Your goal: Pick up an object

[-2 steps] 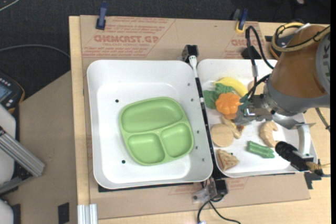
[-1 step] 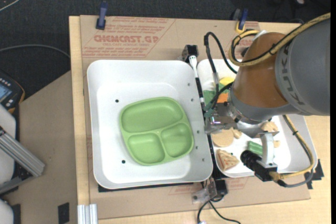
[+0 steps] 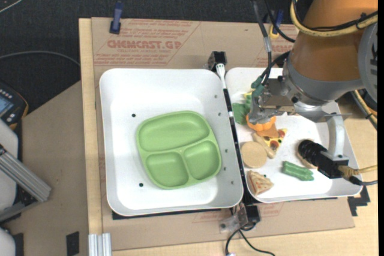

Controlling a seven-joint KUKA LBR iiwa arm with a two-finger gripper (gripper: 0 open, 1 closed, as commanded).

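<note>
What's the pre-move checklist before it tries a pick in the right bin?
1. Gripper over the right bin: ok, low among the items at its left end.
2. Jaws open or shut: cannot tell, the wrist hides them.
3. Object held: cannot tell, nothing visible between the jaws.
4. Target nearby: ok, orange item sits right under the gripper.
5. Neighbours crowd it: not ok, green piece and tan disc lie close.
6. Green tray in left bin: ok, apart from the arm.

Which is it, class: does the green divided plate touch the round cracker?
Apart. The camera view shows the green divided plate in the left bin, the round cracker in the right bin, walls between.
</note>
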